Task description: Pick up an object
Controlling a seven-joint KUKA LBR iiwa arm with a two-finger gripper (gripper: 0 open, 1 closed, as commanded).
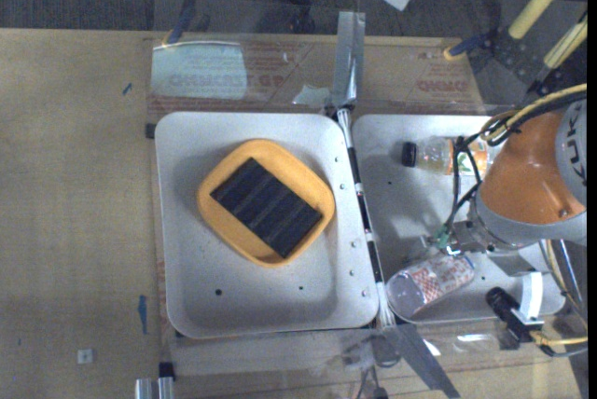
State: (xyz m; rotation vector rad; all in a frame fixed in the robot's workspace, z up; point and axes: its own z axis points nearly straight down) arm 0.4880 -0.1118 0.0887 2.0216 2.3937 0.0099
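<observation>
Nearest in the camera view: clear cup (pixel 429 283) with a red-and-white pattern, lying on its side at the near edge of the right bin (pixel 392 201), mouth toward the divider between the bins. Nothing is lifting it; it rests on the bin floor.

Gripper (pixel 446 240) sits low in the right bin, just beyond the cup on its far side and close to it. Contact not clear. The wrist of the arm (pixel 532 183), with its orange band, covers most of the gripper from above, so open or closed cannot be told. Nothing is visibly held.

Far side of the right bin: clear bottle (pixel 434 154) with a black cap, on its side, cap pointing left, well apart from the gripper.

Left bin (pixel 187 276): one yellow tray (pixel 266 201) with a black ribbed panel on top, roughly centred, turned at an angle, far from the arm.

Progress: pick not done. Every object lies on a bin floor. Likely target is the cup, since the gripper is right beside it, but that is a judgement. Reach looks about complete; grasp and lift are left. Cup is round and on its side, so it may roll or slip on closing.
</observation>
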